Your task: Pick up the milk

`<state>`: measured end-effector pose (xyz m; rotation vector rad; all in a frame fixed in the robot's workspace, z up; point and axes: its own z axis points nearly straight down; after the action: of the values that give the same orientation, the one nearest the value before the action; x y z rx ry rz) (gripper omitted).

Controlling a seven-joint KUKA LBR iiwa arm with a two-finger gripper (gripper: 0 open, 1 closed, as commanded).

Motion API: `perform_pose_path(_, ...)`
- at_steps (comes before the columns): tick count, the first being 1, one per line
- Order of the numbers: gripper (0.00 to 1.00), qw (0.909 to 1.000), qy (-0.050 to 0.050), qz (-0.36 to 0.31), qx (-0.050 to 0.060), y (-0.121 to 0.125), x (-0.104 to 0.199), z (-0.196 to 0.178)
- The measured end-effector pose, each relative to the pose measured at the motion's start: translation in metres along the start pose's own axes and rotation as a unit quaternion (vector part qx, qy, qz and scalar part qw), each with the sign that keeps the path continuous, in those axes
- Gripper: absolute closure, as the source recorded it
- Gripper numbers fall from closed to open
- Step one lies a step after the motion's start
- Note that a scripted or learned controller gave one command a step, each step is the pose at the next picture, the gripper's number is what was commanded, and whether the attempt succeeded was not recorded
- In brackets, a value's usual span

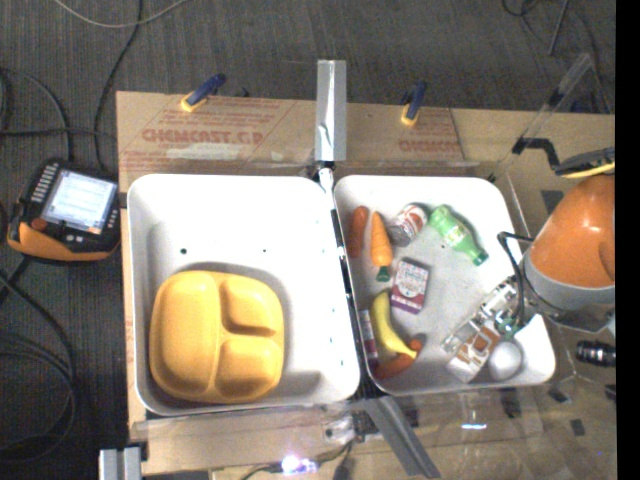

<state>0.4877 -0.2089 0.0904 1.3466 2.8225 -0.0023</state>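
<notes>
The milk (410,285) is a small white and purple carton lying flat near the middle of the right bin (520,218). My gripper (482,333) hangs low over the bin's front right corner, to the right of and slightly nearer than the milk, and apart from it. The grey arm with its orange band (575,243) comes in over the bin's right rim. Nothing can be seen held in the gripper.
Around the milk lie two carrots (378,240), a can (407,221), a green bottle (458,233), a banana (385,330) and a red item (396,364). A grey rounded object (504,359) sits beside the gripper. The left bin (200,203) holds a yellow compartment tray (217,334).
</notes>
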Motion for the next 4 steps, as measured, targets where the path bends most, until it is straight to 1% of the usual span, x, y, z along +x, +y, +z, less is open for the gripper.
perform_pose_path(1,0.00,1.0000,0.000,0.000,-0.001,0.000,0.000,0.000)
perform_pose_path(2,1.00,1.0000,-0.002,0.000,-0.004,0.003,-0.002,-0.011)
perform_pose_path(3,1.00,0.9986,0.006,-0.052,0.001,-0.010,-0.010,-0.087)
perform_pose_path(4,1.00,1.0000,0.008,0.002,0.002,0.007,-0.022,-0.020)
